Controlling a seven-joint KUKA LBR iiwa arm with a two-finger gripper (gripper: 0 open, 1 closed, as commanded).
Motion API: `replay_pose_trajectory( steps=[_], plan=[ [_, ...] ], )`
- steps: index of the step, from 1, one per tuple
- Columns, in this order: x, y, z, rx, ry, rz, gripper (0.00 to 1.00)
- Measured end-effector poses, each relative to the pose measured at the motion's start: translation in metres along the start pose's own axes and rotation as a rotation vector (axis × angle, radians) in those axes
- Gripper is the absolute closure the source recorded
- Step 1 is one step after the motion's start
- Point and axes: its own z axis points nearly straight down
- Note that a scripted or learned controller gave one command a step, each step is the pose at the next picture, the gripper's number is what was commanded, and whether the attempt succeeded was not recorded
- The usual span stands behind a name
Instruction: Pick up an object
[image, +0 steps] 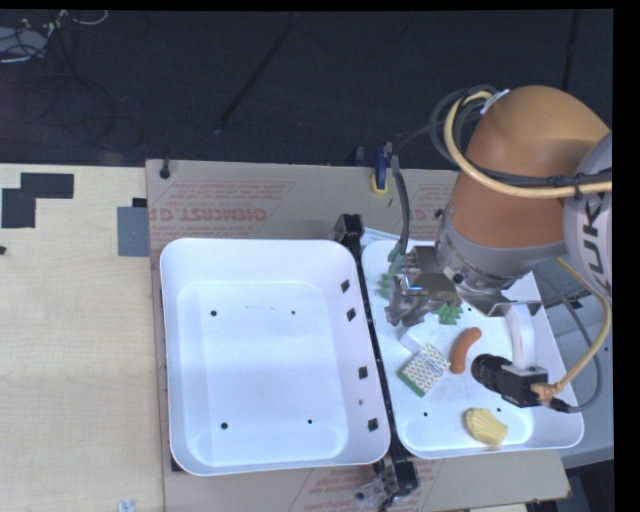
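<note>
Pale wooden bench (70, 350) at left, with black and grey patches (40, 195) flat on it. Next, brown cardboard (250, 190) under both bins, stamped with red print (215, 212) along its far edge, upside down and too blurred to read for sure. Left bin (175, 350) on the cardboard, side by side with the right bin (560, 435), black clips between them. Blue and yellow clip (380, 172) at the cardboard's far edge. Claw (408, 300) low over the right bin's far left corner, green bits (448, 315) just beside it; cannot tell how far open, nor whether touching anything. Nearer the camera, checkered green-and-white block (424, 368), orange sausage (464, 350) just beside it, yellow piece (486, 427) near the front rim, all loose in the right bin. Grey arm (520, 170) with orange dome above, letters "UK" at the far right.
</note>
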Motion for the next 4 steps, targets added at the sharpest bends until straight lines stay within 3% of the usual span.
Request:
replay_pose_trajectory(
  steps=[1,2,3,4],
  plan=[
    [0.034,0.082,-0.012,-0.009,0.0,-0.005,1.0],
    [0.021,0.038,0.053,0.006,-0.001,-0.002,1.0],
    [0.071,-0.001,0.002,-0.007,0.003,-0.009,1.0],
    [-0.011,-0.024,-0.024,-0.007,-0.002,0.004,1.0]
  ],
)
